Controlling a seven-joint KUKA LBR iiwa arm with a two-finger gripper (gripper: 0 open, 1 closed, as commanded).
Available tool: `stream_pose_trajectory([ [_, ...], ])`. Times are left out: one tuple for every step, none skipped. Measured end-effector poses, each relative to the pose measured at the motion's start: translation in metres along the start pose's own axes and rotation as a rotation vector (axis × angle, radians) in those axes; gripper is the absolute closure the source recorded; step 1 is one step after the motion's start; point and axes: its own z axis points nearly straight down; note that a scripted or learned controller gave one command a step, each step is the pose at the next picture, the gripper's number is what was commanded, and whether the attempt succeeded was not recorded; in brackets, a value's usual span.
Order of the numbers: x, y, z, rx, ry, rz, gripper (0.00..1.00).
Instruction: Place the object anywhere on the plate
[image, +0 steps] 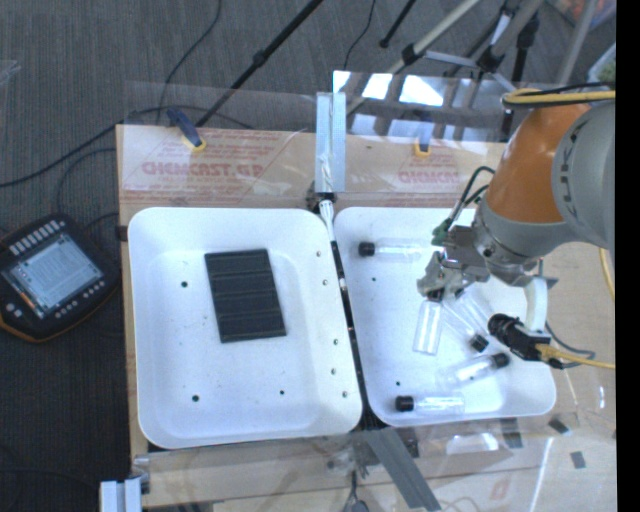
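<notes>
A black ridged plate lies flat in the left white bin. Several clear tubes with black caps lie in the right bin. One tube is at the back left. Another rests in the middle, and a third lies by the front wall. My gripper hangs over the middle of the right bin, just above the upper end of the middle tube. I see no tube held in it.
Two more tubes lie to the right of the gripper, partly under the wrist. A narrow rim divides the two bins. A handheld control pendant sits off the bench to the left.
</notes>
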Motion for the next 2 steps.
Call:
stream_pose_trajectory([
  [0.081, 0.057, 0.022, -0.008, 0.004, -0.305, 1.0],
  [0.131, 0.074, 0.02, -0.012, 0.001, -0.745, 1.0],
])
